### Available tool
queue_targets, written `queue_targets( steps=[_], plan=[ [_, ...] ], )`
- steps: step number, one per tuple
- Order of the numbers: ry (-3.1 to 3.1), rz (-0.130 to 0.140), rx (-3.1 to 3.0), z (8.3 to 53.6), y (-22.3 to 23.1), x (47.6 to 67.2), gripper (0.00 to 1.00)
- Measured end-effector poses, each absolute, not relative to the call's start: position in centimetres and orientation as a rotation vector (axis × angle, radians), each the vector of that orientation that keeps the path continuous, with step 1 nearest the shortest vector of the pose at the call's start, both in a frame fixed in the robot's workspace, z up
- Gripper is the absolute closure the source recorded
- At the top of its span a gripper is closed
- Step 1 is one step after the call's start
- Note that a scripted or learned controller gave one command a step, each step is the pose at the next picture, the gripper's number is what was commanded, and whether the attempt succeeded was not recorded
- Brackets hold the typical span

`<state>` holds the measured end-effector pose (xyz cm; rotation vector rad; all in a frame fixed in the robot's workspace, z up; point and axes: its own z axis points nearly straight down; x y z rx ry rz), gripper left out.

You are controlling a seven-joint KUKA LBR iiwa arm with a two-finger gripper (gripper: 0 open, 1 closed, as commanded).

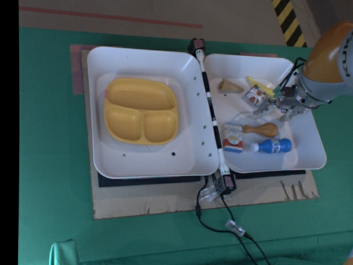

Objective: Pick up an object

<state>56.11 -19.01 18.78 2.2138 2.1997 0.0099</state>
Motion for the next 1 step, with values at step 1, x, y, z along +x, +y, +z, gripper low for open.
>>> queue_targets(
  steps=[1],
  plan=[
    [2.193, 0.012, 2.211, 18.79, -19.1, 49.65, 0.0]
  ],
)
